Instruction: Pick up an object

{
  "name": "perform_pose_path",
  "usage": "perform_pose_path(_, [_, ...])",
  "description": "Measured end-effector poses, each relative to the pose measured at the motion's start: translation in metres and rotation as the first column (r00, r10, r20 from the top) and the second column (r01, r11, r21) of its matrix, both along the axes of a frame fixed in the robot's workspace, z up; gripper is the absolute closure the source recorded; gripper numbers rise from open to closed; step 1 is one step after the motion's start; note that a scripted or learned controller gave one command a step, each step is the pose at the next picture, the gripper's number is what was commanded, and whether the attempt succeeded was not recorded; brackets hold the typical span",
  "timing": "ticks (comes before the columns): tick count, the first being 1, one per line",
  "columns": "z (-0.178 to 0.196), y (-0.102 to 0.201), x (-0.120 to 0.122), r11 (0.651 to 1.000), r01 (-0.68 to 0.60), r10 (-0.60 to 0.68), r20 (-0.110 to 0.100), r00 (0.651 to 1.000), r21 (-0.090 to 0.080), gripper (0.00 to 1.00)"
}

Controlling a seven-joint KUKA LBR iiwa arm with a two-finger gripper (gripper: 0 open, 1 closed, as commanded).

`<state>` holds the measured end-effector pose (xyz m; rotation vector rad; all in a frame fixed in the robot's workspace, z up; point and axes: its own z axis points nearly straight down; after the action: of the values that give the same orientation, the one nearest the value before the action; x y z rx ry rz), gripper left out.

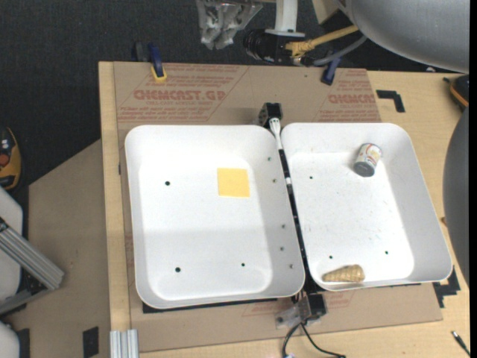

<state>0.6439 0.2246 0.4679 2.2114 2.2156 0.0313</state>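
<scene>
The light is bright and even, coming from overhead. Both white bins glare: the left bin (209, 274) nearly washes out in its upper half, and a soft grey shade lies across its lower part, edge blurred. The right bin (417, 222) is evenly bright, with fine specks showing. The can (367, 159) throws only a small, faint shadow beside it. The cardboard (112, 200) is matt, without glare. The dark floor at top is grainy and dim. The arm (417, 13) at upper right is soft, perhaps out of focus. The gripper (222, 17) at the top edge is blurred.
</scene>
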Motion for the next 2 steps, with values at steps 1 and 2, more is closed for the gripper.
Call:
perform_pose_path(1, [-0.161,-0.001,0.013,1.000,0.003,-0.004,-0.039,0.999,-0.012,1.00])
perform_pose_path(2, [-0.026,0.000,-0.007,1.000,0.000,0.000,-0.009,1.000,-0.002,1.00])
